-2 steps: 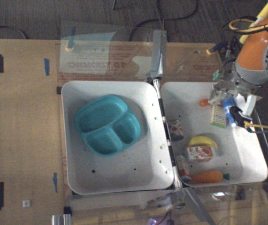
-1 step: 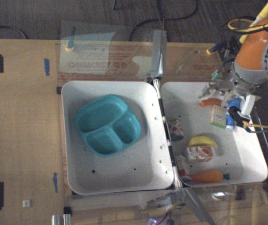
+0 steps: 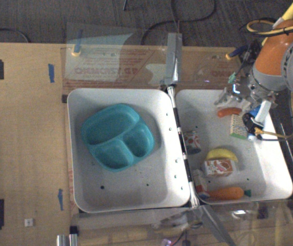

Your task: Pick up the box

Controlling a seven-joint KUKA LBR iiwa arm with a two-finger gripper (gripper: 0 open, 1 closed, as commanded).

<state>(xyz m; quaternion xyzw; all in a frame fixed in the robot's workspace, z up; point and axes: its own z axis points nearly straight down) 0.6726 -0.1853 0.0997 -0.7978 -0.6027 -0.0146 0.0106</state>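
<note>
**Teal tray left, box right, arm at the top corner**

Teal plastic fills the left bin (image 3: 84,188): a three-part tray (image 3: 117,136) lies at its centre, a little toward ten o'clock. The right bin (image 3: 274,173) holds the clutter. A small can (image 3: 191,141) sits against its nine o'clock wall. At about six o'clock lies the box (image 3: 219,167), red and white, with a banana (image 3: 222,154) touching its upper edge and a carrot (image 3: 227,192) just below it. A card-like packet (image 3: 238,125) and a red sausage shape (image 3: 229,112) lie toward twelve o'clock.

The gripper (image 3: 237,93) hovers at the bin's one o'clock corner, near the sausage and well apart from the box. Cannot tell how its tips are set; they blur into the wrist.

Risks, as I judge them: the banana crowds the box, so a descent could land on it or nudge both. Starting near the sausage and packet, the arm might close on those instead.
</note>
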